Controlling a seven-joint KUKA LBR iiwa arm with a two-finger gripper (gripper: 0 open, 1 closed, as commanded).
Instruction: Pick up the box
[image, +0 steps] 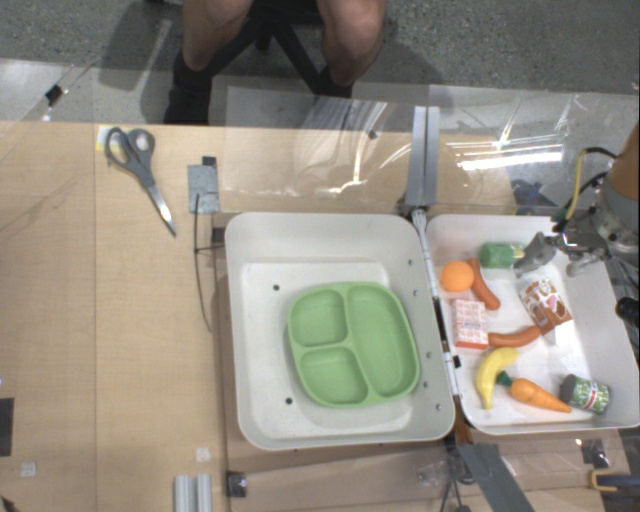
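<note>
You are looking down on two white bins as the arm is reaching in from the right, its gripper hanging over the far part of the right bin. Nothing is showing between its fingers, and how far they are parted you cannot tell at this slant. The box, a small red and white carton, is lying flat just near of the gripper, with a hot dog near of it and a second small packet to its left beside the orange. The left bin is carrying a green divided plate. By the look of it, the approach is in hand and the grasp is not yet made; the next move is calling for a short shift toward the near side, then a straight descent over the box, keeping clear of the hot dog.
</note>
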